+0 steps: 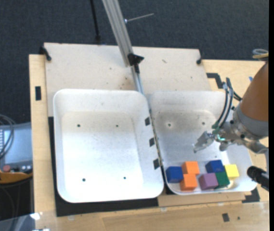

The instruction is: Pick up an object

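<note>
The gripper (205, 142) hovers above the right bin (185, 110), its state unclear; 7 coloured blocks (202, 175) lie just below it.

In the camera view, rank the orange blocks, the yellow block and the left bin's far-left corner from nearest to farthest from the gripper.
Measured from the gripper in the camera view:
1. The orange blocks, just below it in the right bin, near the front wall.
2. The yellow block, toward the right bin's front right corner; only slightly farther, close to call.
3. The left bin's far-left corner, clearly farthest.
</note>
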### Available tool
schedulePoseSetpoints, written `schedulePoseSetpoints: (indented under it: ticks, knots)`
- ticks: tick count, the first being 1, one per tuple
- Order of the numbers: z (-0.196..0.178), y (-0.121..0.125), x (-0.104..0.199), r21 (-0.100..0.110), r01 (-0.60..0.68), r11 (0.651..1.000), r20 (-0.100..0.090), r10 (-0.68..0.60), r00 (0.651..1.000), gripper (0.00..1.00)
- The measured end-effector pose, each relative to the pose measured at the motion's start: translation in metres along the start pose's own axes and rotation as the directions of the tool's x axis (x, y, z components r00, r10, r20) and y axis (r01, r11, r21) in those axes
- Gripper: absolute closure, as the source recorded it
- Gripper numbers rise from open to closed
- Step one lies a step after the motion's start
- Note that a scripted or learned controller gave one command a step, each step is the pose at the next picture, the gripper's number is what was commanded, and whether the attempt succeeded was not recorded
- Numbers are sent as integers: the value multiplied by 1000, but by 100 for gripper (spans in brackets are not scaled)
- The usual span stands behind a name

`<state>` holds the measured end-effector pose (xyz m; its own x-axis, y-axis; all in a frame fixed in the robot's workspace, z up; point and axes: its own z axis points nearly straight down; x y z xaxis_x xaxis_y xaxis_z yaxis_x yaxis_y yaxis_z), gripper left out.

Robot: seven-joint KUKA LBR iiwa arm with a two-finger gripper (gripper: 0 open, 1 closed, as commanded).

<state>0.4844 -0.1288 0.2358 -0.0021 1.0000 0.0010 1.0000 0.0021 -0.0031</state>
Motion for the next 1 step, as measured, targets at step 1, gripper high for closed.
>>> schedulePoseSetpoints:
  ticks: [1]
  knots:
    - [-2, 1, 0, -6, -3, 1000, 1, 3, 1000, 0]
